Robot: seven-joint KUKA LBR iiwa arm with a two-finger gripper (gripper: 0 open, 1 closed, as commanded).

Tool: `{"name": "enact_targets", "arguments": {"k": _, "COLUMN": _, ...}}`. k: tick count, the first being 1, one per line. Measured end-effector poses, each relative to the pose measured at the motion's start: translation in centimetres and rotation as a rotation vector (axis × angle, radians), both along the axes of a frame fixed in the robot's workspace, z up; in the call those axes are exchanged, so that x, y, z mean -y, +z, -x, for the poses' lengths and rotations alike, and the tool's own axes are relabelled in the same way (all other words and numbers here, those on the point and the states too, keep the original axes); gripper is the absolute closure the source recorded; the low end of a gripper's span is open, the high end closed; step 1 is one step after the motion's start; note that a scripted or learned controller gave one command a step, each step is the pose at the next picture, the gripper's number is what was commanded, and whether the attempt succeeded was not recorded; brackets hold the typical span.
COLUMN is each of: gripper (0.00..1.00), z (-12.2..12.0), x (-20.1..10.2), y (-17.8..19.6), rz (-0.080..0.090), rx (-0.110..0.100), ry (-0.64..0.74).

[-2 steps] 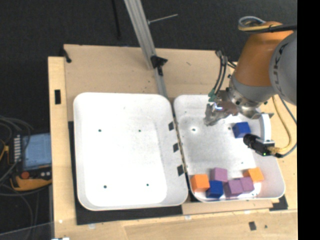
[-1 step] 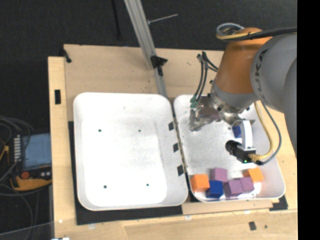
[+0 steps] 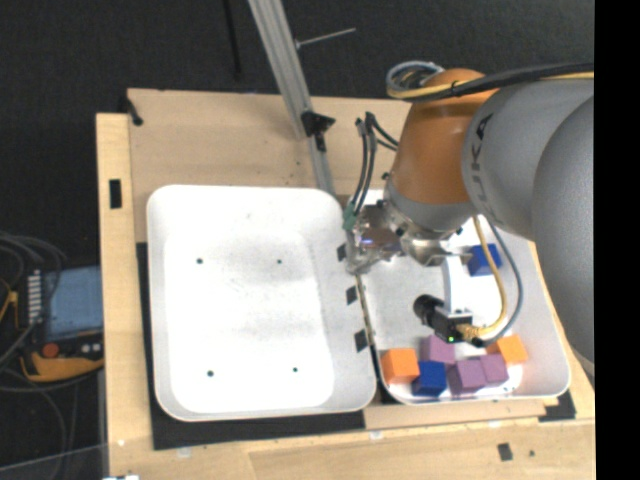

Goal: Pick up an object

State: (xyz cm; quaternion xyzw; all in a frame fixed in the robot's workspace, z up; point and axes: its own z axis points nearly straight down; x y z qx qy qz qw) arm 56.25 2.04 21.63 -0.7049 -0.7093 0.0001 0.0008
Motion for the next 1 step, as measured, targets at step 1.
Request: {"name": "enact_targets", "arguments": {"k": 1, "gripper": 1.0, "z": 0.94, "x": -4.17, "y": 0.35, "rz": -0.001, "rx": -0.001, "ry": 0.001}}
